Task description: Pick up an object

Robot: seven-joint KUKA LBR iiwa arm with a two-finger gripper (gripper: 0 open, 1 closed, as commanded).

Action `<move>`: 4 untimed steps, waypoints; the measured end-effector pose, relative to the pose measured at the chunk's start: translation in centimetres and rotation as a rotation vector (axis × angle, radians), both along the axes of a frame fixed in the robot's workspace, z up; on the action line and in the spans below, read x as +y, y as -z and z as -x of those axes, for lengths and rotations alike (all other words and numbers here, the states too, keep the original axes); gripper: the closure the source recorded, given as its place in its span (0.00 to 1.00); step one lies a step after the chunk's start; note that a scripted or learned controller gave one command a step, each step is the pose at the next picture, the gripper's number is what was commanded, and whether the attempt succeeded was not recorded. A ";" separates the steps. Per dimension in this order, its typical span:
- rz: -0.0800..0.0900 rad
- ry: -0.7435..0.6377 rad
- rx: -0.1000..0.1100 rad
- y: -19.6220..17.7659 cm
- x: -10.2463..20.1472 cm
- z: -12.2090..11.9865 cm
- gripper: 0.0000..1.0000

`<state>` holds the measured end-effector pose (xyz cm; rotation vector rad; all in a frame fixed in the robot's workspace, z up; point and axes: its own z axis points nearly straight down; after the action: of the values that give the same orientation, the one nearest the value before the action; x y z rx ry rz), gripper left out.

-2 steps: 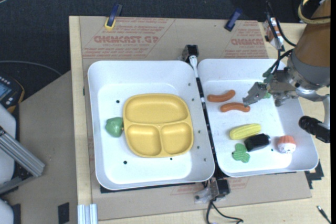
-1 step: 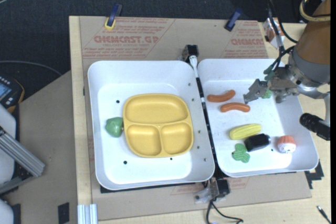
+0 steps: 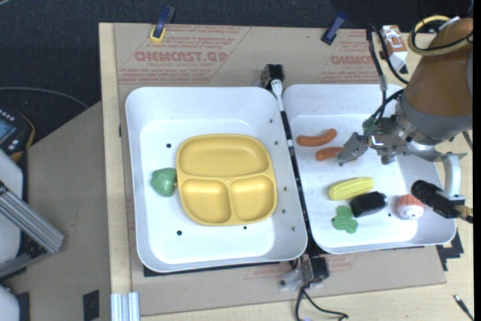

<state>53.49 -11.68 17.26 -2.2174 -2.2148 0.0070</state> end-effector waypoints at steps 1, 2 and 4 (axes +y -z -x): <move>0.000 0.000 -0.001 4.3 -0.1 0.1 0.00; 0.000 -0.001 -0.003 9.1 0.0 0.2 0.00; 0.005 -0.001 -0.014 3.0 -0.7 -0.7 1.00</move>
<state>54.21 -12.35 14.23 -2.2254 -2.2258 -0.0041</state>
